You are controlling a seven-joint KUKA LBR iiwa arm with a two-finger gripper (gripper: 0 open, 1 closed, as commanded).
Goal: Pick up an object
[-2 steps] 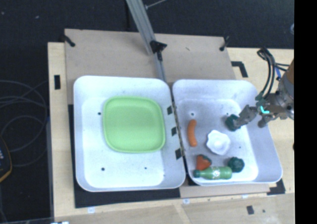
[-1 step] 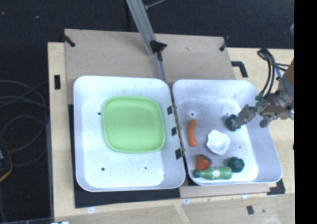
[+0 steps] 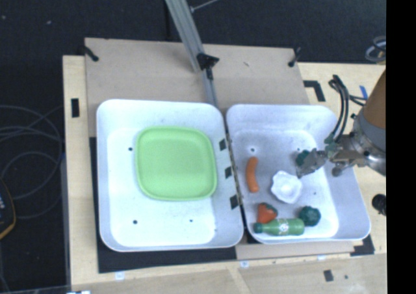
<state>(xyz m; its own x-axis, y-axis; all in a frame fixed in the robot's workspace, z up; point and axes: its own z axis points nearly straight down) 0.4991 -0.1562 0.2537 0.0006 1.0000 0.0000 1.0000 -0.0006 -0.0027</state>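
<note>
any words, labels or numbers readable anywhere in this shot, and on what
None can be read.
Green bottle: a pale patch on its side may be a label, too small and blurred to read.
Green plate, orange carrot-like piece, white crumpled object: no print seen.

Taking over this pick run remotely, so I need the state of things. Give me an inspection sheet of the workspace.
Surface: bench bearing left bin and right bin, side by side.
Job's things: in the right bin, an orange sausage, white crumpled piece, red item, green bottle lying flat, dark green ball.
Clutter: green plate in the left bin.
Grippers: gripper over the right bin, just above and right of the white piece; fingers unclear.
Cables: black cables on the arm; loose wires left of the bench.
Surroundings: dark floor; grey pole slanting over the bench.
</note>
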